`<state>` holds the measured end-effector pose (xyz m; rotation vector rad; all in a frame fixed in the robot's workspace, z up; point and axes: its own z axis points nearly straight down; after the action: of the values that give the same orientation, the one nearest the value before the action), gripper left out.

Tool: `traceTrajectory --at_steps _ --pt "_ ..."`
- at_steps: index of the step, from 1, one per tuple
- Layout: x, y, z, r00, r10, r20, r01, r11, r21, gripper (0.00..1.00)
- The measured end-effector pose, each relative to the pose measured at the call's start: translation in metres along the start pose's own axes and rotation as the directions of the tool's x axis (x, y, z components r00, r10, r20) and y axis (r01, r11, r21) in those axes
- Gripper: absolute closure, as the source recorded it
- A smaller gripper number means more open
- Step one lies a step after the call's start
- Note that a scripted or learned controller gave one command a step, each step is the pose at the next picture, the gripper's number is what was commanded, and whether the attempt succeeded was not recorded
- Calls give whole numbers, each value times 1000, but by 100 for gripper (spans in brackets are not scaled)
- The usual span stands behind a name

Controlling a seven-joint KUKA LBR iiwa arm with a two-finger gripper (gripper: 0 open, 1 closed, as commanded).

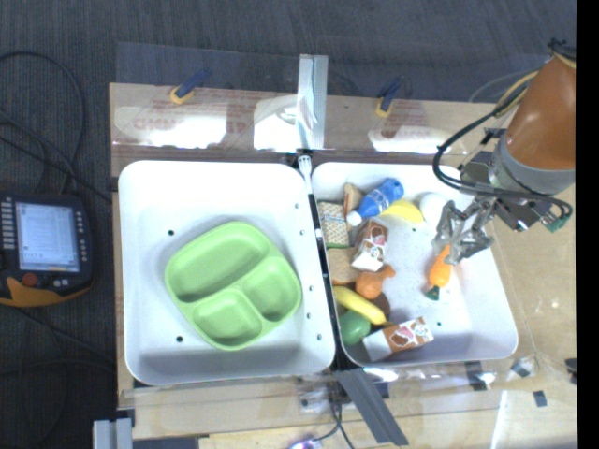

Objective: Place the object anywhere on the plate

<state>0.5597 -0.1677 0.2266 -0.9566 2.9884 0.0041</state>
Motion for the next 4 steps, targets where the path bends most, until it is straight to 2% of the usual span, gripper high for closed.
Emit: traceTrajectory --at_steps 1,2,3,4 --pt "-24 56 -5 999 -35 0 35 999 2 100" --pt "-20 121 25 980 199 -5 -199 980 -1 100" --pt "-51 148 26 957 291 -2 -291 957 1 100" --pt "-115 173 -76 998 64 2 -64 998 3 100"
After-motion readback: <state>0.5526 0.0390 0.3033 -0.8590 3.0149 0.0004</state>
